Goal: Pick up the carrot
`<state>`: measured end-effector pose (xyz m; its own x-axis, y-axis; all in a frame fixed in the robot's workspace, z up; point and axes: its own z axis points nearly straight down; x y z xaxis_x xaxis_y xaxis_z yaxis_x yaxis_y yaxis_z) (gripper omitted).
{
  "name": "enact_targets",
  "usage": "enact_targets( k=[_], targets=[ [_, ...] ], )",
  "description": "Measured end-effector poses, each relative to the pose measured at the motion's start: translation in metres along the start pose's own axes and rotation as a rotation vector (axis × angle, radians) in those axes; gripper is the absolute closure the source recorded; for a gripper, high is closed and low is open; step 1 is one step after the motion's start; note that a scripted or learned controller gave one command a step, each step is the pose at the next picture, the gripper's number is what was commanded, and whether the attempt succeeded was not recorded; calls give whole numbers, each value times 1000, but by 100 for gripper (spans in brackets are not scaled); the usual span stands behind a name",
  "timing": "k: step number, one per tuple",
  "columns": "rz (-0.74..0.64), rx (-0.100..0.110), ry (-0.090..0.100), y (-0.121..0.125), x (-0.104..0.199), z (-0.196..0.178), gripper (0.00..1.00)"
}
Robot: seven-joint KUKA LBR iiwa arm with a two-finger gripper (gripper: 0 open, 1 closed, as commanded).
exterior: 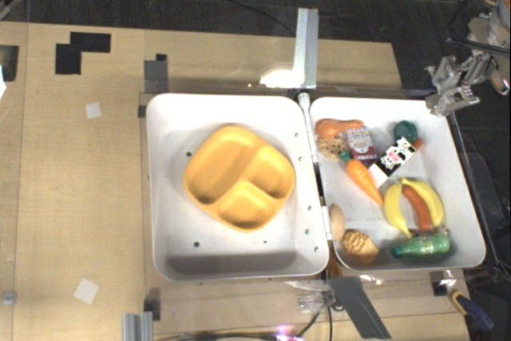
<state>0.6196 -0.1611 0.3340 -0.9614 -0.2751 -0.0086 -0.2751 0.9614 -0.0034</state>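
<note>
Smooth tapered orange carrot (364, 180) in right bin (465, 196), long axis diagonal, narrow tip toward near-right corner, gripper (452, 89) past far-right corner, grip state unclear

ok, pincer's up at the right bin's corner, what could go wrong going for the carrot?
1. The carrot lies packed between a small box, a black-and-white toy and the banana, so the pincer may catch a neighbour instead.
2. It lies slantwise; an unaligned grip could slip off.
</note>
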Motion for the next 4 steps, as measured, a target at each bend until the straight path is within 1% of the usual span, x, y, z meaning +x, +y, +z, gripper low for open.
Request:
enact_targets(
  k=[1,2,3,4],
  targets=[
    [44,1,-2,-55,-29,-4,100],
    [42,0,-2,-54,-30,-4,0],
    [33,-8,9,-20,-27,158,0],
    [-100,-1,0,24,25,241,0]
  ],
)
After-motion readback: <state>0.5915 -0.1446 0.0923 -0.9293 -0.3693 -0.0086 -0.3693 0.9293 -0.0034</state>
